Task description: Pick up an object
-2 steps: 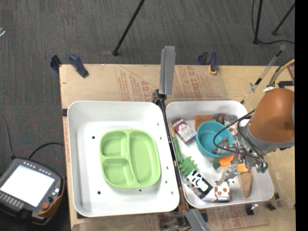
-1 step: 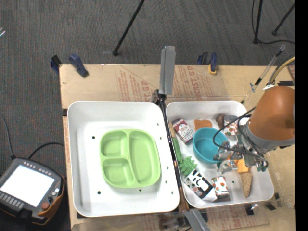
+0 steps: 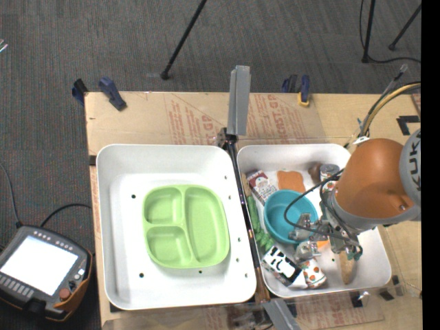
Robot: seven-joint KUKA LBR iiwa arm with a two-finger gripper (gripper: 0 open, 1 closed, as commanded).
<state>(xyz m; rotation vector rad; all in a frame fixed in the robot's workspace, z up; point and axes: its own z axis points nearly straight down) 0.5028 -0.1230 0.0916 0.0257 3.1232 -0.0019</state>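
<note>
My gripper (image 3: 317, 242) hangs low over the front of the right bin (image 3: 370, 267), below the arm's orange band. It sits just right of a blue bowl (image 3: 287, 214) and above a white piece with orange spots (image 3: 313, 274). A black-and-white object (image 3: 280, 265) lies to the front left of it. A tan cone-shaped piece (image 3: 347, 269) lies to its front right. Farther back are a red-and-white carton (image 3: 260, 184), an orange block (image 3: 291, 181) and a small can (image 3: 329, 171). The arm hides part of the bin's right side.
The left bin (image 3: 117, 184) holds a light green divided plate (image 3: 185, 225). A grey upright post (image 3: 239, 102) stands behind the seam between the bins. Clamps sit along the cardboard bench's back edge, and a tablet pendant (image 3: 38, 267) lies on the floor at left.
</note>
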